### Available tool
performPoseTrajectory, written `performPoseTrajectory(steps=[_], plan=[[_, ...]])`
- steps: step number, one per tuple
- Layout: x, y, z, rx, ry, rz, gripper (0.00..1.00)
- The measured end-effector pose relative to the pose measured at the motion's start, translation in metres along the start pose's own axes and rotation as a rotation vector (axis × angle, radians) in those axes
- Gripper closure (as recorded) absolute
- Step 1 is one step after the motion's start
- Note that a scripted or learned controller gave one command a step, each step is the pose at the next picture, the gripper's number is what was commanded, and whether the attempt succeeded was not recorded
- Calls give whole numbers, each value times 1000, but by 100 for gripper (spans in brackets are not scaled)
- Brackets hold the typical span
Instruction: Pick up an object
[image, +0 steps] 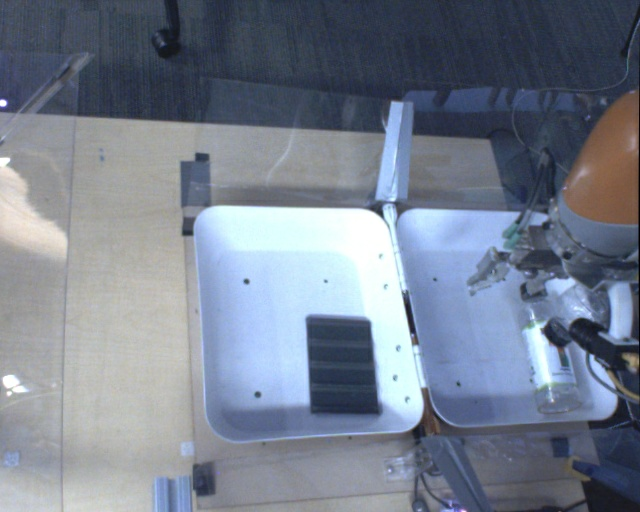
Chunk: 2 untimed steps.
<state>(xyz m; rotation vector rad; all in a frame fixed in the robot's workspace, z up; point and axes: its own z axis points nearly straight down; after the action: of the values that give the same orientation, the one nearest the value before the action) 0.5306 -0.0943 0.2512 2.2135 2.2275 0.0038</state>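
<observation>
Two shallow white bins are seen side by side on the wooden tabletop, divided by a narrow seam.

Left bin: one dark ribbed rectangular block is lying flat on the floor, toward the near-right part of the bin, long axis roughly front to back. It is well apart from the arm.

Right bin: a clear bottle with a white label and green print is lying on its side near the bin's near-right corner, long axis roughly front to back, base end toward the near rim.

The arm is seen entering from the right, orange band above the grey wrist, positioned over the right bin's far-right area. The end effector is pointed left over the bin floor, with cabling and a small green part seen around the wrist hardware. Whether it is released or clenched cannot be told; the tips are too small and cluttered. Nothing is seen gripped by it. The bottle lies near it, on the near side, apart from the tips.

A grey metal bar is standing at the far end of the seam between the bins. Clear panels are seen on the left of the tabletop.
</observation>
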Motion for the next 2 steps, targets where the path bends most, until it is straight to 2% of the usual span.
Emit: performPoseTrajectory(steps=[1, 2], plan=[[-69, 4, 23, 0, -1, -27, 0], [-111, 56, 117, 1, 0, -58, 0]])
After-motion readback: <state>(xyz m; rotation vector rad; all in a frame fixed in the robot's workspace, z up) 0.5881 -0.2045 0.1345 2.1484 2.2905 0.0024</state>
